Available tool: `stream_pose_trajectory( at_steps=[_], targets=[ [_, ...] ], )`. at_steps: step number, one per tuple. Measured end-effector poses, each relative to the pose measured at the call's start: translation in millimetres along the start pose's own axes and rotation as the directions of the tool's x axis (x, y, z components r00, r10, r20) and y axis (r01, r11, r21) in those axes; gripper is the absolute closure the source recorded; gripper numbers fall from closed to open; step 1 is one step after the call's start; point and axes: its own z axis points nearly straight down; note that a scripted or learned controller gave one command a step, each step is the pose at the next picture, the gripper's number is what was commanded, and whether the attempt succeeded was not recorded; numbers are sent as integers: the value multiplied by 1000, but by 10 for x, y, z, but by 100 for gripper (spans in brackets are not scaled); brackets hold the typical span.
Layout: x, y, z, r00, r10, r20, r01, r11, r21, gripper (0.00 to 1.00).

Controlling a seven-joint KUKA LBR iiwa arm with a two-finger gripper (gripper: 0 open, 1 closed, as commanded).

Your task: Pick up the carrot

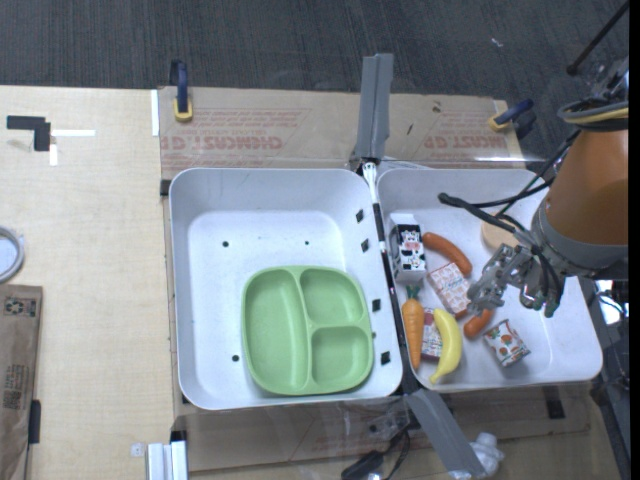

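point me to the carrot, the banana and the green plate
carrot (412, 328): camera view, middle of its orange body
banana (449, 346): camera view, middle of its curve
green plate (272, 320): camera view, floor of its left compartment

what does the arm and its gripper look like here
The arm has a broad rounded orange section with grey casing below it. Black cables loop out from its wrist. The gripper is bare grey metal, a cluster of small linkages and thin fingers, without visible markings.

we see the end effector (500, 286) hiding part of a sausage (478, 321) near the right bin's (560, 368) front edge; its printing is too small for us.
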Motion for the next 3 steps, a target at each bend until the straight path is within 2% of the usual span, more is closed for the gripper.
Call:
stream_pose_trajectory(
  at_steps=[1, 2, 3],
  targets=[
    [-167, -426, -895, 997, 82, 3, -82, 997, 0, 100],
    [296, 381, -65, 989, 145, 0, -145, 989, 1, 100],
    [534, 872, -172, 999, 39, 2, -39, 999, 0, 100]
  ],
)
